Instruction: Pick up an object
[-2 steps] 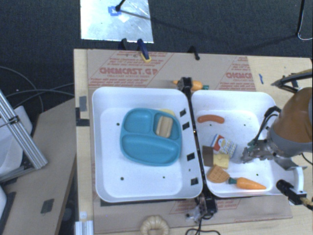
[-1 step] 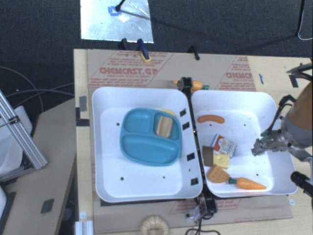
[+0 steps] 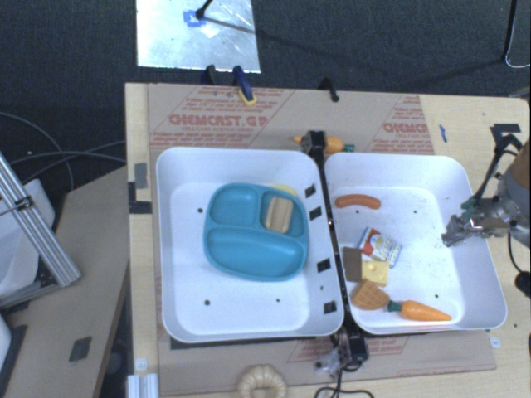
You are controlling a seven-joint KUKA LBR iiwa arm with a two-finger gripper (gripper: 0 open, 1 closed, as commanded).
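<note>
The right bin (image 3: 431, 177) holds a sausage (image 3: 358, 201), a small printed packet (image 3: 381, 247), a brown block (image 3: 353, 264), a yellow cheese piece (image 3: 375, 271), a tan wedge (image 3: 370, 296) and a carrot (image 3: 424, 311). My gripper (image 3: 458, 230) hangs over the right side of this bin, well right of the packet, and its tips look bare. In the left bin (image 3: 178, 222) lies a blue divided tray (image 3: 249, 243) with a tan bread piece (image 3: 279, 214) in it.
A yellow item (image 3: 333, 145) lies on the cardboard behind the bins. A beige ring (image 3: 262, 382) sits at the front edge. A blue and yellow clamp (image 3: 244, 84) holds the cardboard at the back. Metal framing (image 3: 33, 230) stands at the left.
</note>
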